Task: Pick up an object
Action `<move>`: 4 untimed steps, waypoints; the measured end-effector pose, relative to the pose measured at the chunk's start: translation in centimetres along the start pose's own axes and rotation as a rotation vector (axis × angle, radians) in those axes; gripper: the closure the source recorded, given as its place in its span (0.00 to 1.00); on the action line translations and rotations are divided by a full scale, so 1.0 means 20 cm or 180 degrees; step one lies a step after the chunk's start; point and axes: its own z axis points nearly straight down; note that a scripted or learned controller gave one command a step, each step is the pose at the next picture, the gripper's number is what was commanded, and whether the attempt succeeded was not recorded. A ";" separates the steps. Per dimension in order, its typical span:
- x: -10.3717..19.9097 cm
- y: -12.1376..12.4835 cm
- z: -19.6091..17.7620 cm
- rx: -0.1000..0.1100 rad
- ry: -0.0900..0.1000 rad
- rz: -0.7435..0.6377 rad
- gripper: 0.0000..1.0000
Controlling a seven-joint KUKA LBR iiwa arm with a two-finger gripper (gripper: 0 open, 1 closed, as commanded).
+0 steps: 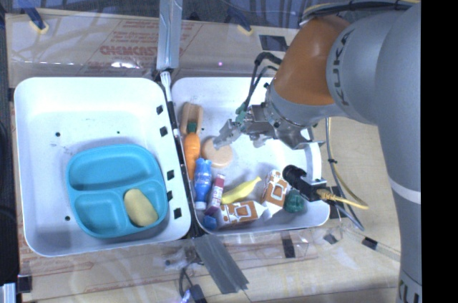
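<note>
Grey arm with orange band [315,69] reaches from the right over the right-hand shallow white bin [215,90]. Two-finger gripper [227,135] hangs low just above a pale round disc-shaped object [219,152] near the bin's left side. Cannot tell whether the fingers are apart or together; nothing is visibly between them.

Right bin contents: orange carrot-shaped toy [192,149] along the left wall, blue bottle [202,183] below it, yellow banana-shaped toy [241,190], small printed carton [240,211], dark green rounded object [294,203] at the lower right.

Left-hand white bin [43,101]: blue plastic divided tray [107,169] with a yellow oval object [141,207] lying in its lower-right compartment.
</note>
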 end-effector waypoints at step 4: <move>0.17 0.44 0.00 -0.0011 -0.0007 -0.0884 0.00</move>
